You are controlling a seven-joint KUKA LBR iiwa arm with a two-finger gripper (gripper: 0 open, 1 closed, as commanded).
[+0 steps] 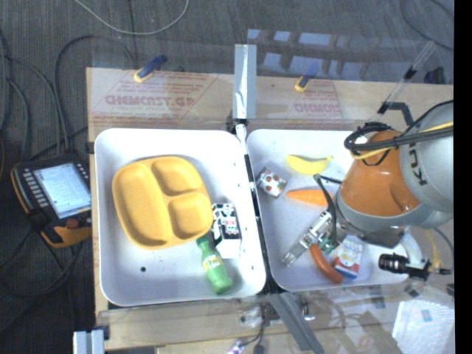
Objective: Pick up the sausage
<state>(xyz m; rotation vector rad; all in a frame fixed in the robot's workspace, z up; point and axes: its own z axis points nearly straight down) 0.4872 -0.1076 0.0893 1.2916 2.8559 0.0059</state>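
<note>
Overhead, arm reaches in from right, wrist bent down over right bin (274,264). Gripper (308,243) low, fingers slightly spread, holding nothing. Sausage (325,264) lies just beside gripper, near front wall.

Arm reaching in from the right, hand low and pointing left.

The grey arm comes in from the right edge, its orange band (380,186) bulging above the wrist and hiding much of what lies beneath. Below the band the hand (304,243) slants down to the lower left, its two slim metal fingers (293,254) lying close side by side, tips near the surface.
</note>
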